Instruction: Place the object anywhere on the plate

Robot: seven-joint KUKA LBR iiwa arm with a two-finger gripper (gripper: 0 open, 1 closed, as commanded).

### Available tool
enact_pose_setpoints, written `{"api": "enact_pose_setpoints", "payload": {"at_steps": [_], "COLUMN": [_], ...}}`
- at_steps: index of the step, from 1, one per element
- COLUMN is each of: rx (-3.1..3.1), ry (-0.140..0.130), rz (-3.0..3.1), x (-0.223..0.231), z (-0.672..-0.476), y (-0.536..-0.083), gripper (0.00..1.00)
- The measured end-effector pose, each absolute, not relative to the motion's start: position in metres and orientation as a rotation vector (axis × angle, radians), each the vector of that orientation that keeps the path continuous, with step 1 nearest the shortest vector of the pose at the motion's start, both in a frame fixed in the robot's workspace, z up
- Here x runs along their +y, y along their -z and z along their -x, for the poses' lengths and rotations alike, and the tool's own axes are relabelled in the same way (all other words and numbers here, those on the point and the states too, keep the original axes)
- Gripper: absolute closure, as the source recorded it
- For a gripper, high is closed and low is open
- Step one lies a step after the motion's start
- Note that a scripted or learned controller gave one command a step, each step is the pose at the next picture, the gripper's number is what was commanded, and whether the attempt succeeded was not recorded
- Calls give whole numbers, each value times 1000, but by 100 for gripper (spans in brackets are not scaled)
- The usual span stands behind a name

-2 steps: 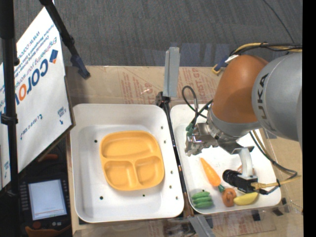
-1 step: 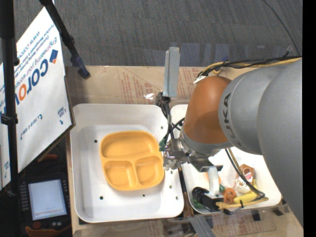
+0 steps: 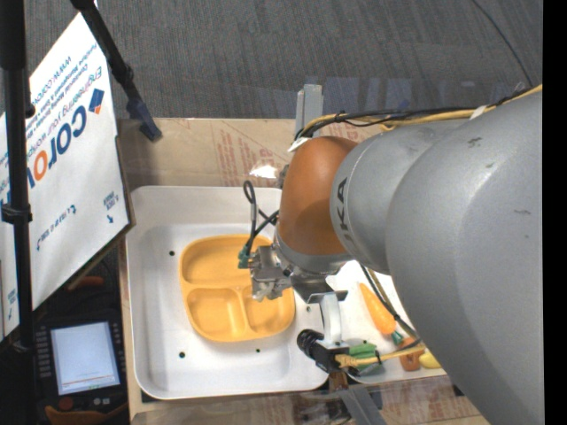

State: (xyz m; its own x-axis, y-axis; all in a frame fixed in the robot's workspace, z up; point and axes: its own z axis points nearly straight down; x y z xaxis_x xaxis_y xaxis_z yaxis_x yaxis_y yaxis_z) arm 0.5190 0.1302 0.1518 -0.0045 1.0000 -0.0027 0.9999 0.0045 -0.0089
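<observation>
Hovering over the right side of the yellow plate (image 3: 232, 289) in the left bin (image 3: 155, 326), the end effector (image 3: 264, 283) is too buried under the arm to tell whether it is open, closed or carrying anything. An orange carrot-like object (image 3: 376, 310), possibly the one to move, lies in the right bin near the bench's right edge. Releasing this close to the rim risks a roll-off into the bin.

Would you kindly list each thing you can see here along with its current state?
Plate: yellow, divided into compartments, lying flat in the left bin, nothing seen on its visible part.
Left bin: white, holding the plate.
Gripper: over the plate's right side; whether anything is held cannot be told.
Carrot: orange, lying in the right bin, partly hidden by the arm.
Small toys: green and orange pieces, lying in the right bin near its front edge.
</observation>
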Motion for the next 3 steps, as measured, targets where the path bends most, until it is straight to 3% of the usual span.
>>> {"api": "enact_pose_setpoints", "payload": {"at_steps": [2, 3], "rx": [-2448, -2830], "ry": [-9, -6], "rz": [1964, 1351], "x": [128, 109], "z": [-627, -546], "y": [-150, -185], "gripper": [100, 100]}}
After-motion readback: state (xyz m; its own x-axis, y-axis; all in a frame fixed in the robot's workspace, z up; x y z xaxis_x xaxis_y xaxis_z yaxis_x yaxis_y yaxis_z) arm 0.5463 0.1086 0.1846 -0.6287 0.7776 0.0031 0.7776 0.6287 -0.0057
